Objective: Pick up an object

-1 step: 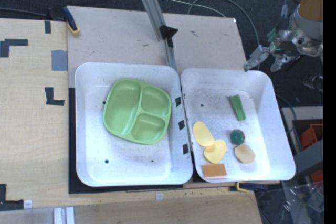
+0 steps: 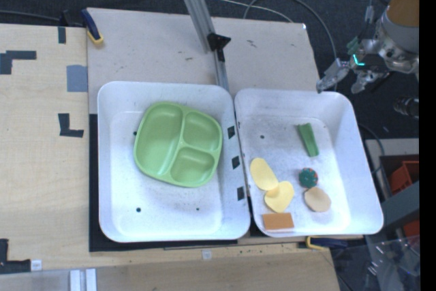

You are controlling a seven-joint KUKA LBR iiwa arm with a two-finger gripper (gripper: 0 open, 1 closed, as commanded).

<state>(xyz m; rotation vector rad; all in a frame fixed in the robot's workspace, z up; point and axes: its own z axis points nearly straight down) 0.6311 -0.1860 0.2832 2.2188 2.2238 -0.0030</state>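
Approach was the step in hand, by the look of it: the claw [image 2: 346, 76] hung off the far right corner of the right bin [image 2: 354, 125], outside its rim and well above the things inside. Its two fingers stood spread apart with nothing between them, so it was open and carried nothing.

Candidates for the pick all lay in the right bin. A green stick-like piece [image 2: 307, 140] rested near the far side, the nearest of them to the claw. Toward the near side sat a small teal ball [image 2: 308, 178], a tan round piece [image 2: 317, 200] just beside it, two yellow pieces [image 2: 270, 184] touching each other, and an orange block [image 2: 277, 221] against the near wall. The left bin [image 2: 112, 167] held a green divided plate [image 2: 179, 144], tilted a little on the bin floor.

Nothing had been lifted yet. The next move would call for swinging the claw inward over the rim, settling on one piece, lining the fingers across its narrow side and lowering. The green stick looked the easiest choice, standing apart from the rest; the yellow pieces lay flat and close, and would likely be harder to pinch.
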